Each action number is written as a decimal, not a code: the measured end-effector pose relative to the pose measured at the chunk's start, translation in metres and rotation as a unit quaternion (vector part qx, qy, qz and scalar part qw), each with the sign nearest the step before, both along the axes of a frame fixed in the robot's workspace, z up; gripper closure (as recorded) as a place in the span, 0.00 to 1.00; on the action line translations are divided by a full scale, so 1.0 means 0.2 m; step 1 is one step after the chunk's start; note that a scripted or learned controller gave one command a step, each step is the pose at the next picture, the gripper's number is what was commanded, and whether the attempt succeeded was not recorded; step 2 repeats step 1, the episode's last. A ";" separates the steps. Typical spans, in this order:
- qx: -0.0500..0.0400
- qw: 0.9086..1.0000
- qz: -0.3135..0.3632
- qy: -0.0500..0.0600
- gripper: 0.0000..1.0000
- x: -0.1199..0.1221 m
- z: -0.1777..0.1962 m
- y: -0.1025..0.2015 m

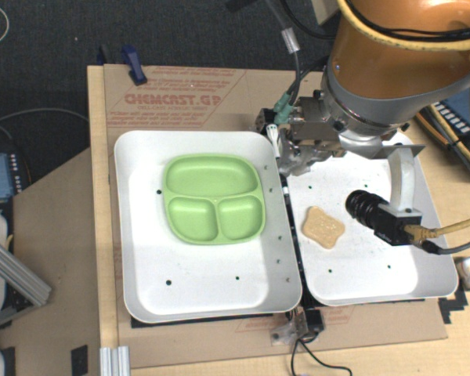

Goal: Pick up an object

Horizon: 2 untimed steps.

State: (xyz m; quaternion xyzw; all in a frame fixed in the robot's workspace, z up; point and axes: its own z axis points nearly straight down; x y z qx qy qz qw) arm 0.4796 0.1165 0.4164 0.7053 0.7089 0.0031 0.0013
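1. Two shallow white bins sit side by side on a cardboard-covered bench, seen from above at a slant. The left bin [141, 280] holds a pale green divided plate [214, 198] with three compartments, lying flat near the bin's middle.
2. The right bin [360, 284] holds a small tan object shaped like a slice of toast or a cracker [323, 228], lying flat near the bin's left wall, well apart from the plate.
3. The grey arm with its orange band [407, 45] reaches in from the right and hangs over the far left corner of the right bin. Its gripper [298, 159] is largely hidden beneath the wrist (whether it is open or closed, I cannot tell), and nothing can be seen in its hold.
4. Judged from this, the pick is not yet done: the tan piece rests on the bin floor, near the gripper but nearer the camera. Reaching, closing and lifting all appear to remain.
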 end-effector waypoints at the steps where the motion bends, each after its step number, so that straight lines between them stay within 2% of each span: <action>1: -0.001 1.000 -0.002 0.001 1.00 0.00 0.04 -0.01; 2: -0.001 1.000 -0.002 0.001 1.00 0.00 0.04 -0.01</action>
